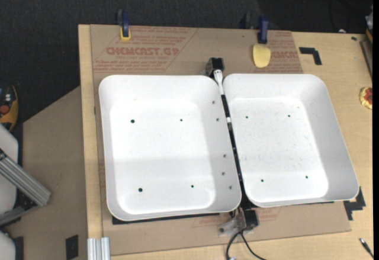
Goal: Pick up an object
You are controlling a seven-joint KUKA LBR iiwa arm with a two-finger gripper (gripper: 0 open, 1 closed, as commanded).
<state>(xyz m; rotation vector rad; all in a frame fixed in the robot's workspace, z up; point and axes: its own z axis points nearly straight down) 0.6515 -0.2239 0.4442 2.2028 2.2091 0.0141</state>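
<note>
Dark carpet is filling the background beyond the table, a brown board with red lettering printed across its far strip. I am looking down at two shallow white bins sitting side by side on it, rims touching along the middle – the left bin and the right bin, each showing four small black dots on its floor. A black fitting is sitting at the far end of the seam between them, and a cable is trailing off the near end.

Two blue clamps are gripping the far edge of the board. A yellow lump is lying on the bare board just beyond the far rim of the right bin, directly below the right-hand clamp – touching neither bin. Something small and orange-red is poking in at the right edge, too cropped to name. A metal rail is slanting past the left side.

I cannot tell how the jaws are standing.
</note>
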